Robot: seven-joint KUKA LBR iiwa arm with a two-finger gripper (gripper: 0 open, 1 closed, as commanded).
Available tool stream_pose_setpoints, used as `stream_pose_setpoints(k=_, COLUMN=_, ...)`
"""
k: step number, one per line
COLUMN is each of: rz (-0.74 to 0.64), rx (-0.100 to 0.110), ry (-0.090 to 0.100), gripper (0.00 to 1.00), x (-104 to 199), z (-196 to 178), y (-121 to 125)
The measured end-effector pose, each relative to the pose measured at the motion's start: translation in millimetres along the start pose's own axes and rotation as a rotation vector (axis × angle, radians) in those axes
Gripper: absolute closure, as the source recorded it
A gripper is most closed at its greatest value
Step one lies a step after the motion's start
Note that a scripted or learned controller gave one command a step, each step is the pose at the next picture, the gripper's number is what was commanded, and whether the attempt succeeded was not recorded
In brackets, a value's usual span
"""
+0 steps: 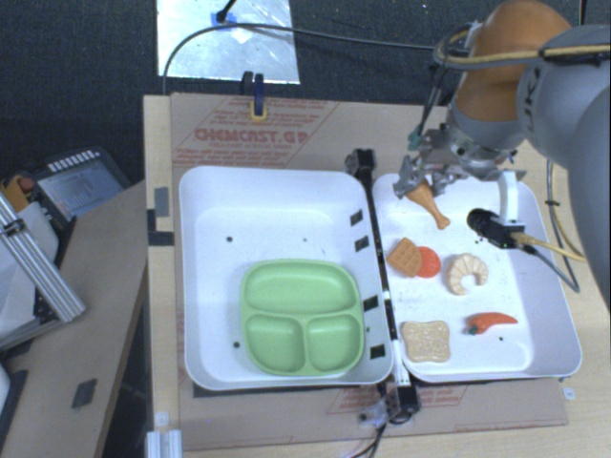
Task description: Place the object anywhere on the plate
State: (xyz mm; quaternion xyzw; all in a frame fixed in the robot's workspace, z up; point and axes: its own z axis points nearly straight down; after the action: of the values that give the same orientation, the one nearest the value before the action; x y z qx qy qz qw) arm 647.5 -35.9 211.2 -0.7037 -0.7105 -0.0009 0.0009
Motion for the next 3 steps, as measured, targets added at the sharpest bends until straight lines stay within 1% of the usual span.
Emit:
stream_pose_setpoints(k=1, rz=0.0, rx=-0.001, ry=0.0, gripper=1.0, x=49.8, z=-13.9, y=-14.0)
stream_pose_setpoints(k=3, rz=-0.001, rx=0.002, ry=0.0, gripper=1.0, x=172.5, z=-9.5, y=-47.7)
